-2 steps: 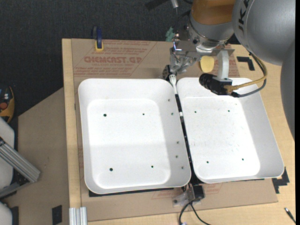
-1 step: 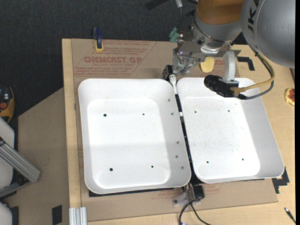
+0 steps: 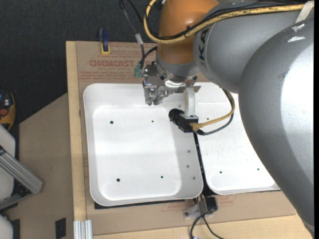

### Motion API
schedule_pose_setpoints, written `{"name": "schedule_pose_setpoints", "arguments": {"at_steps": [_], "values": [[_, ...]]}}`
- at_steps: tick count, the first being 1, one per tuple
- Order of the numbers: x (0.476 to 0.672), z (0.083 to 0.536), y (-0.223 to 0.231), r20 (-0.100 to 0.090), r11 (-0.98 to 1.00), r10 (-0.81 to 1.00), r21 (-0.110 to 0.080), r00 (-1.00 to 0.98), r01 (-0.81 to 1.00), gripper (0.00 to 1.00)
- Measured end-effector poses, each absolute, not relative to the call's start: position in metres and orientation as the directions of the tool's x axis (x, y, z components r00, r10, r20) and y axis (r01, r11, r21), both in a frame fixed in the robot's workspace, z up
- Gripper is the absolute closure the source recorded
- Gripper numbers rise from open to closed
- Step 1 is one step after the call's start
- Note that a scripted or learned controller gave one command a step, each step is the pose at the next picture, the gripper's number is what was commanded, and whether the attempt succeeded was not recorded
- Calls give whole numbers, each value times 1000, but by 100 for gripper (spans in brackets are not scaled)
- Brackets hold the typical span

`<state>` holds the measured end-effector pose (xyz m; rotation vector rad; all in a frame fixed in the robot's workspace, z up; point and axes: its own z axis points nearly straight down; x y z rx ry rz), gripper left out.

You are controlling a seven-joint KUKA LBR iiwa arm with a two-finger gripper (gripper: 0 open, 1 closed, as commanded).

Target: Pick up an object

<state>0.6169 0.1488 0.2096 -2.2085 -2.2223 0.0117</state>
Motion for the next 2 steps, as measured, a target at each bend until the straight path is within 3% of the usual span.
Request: {"name": "schedule_pose_setpoints", "arguments": {"at_steps": [1,2], "values": [[648,286,230,6,8,1000,11,-8,1000,100],[646,330,200,2,-1,1000,7,1,1000,100]]}}
